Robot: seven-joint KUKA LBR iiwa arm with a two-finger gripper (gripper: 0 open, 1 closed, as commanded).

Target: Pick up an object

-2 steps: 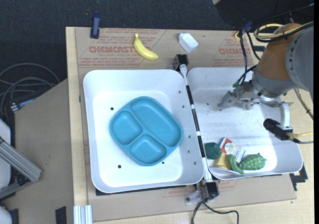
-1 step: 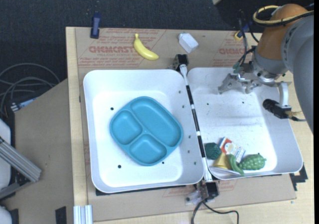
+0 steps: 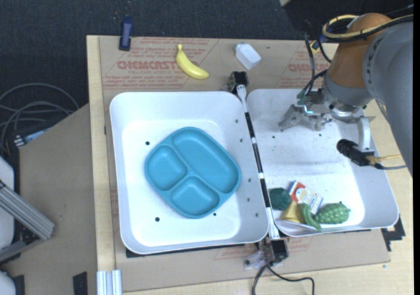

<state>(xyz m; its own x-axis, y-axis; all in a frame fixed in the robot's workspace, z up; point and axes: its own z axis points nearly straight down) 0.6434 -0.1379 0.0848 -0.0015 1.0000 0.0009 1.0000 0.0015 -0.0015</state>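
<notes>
Grey two-finger gripper (image 3: 303, 118) hangs w/ jaws spread wide, nothing between, over right shallow white bin (image 3: 289, 149); pile of small plastic toys (image 3: 308, 207) sits well apart, near corner.

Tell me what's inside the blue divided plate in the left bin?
The blue divided plate shows three bare compartments with nothing lying in them. It sits flat in the left bin. The bin floor directly under the plate is covered, so that part cannot be seen.
</notes>
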